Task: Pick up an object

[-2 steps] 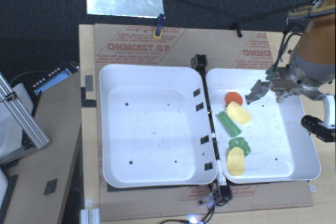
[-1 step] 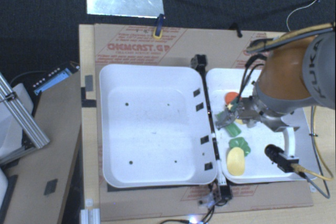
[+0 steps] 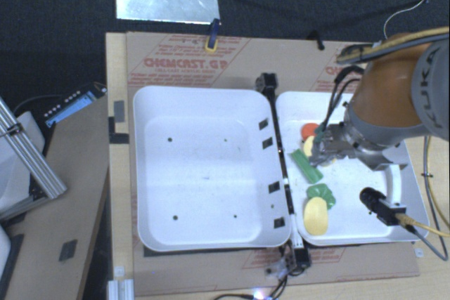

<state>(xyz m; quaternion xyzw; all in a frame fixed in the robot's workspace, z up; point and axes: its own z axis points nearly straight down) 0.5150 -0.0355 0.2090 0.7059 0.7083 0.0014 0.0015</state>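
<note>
While my grey arm with its orange band (image 3: 394, 91) reaches in from the right, it hangs over the right shallow white plastic bin (image 3: 415, 211), and that arm is the biggest thing over the bench. Next in size is the left shallow white plastic bin (image 3: 204, 165), its floor marked by a few small dark dots, standing just beside the right one with a black divider strip (image 3: 278, 151) running between them. Both bins sit on a brown printed cardboard sheet (image 3: 183, 61).

My gripper (image 3: 325, 150) is low in the right bin's left half, near its inner wall. I cannot tell how it is set; the wrist hides that.

Around it lie the small things I could take. A long green flat piece (image 3: 305, 166) lies at a slant just below and left of my gripper, seemingly touching it. A yellow rounded lump (image 3: 316, 215), smooth and egg-like, rests near the bin's front edge. A crinkled green leafy piece (image 3: 321, 191) sits right above the yellow lump, touching it. A pale yellow small object (image 3: 308, 145) lies beside my gripper on its left. A small red-orange round piece (image 3: 310, 129) peeks out just above that, partly hidden by my wrist.
</note>
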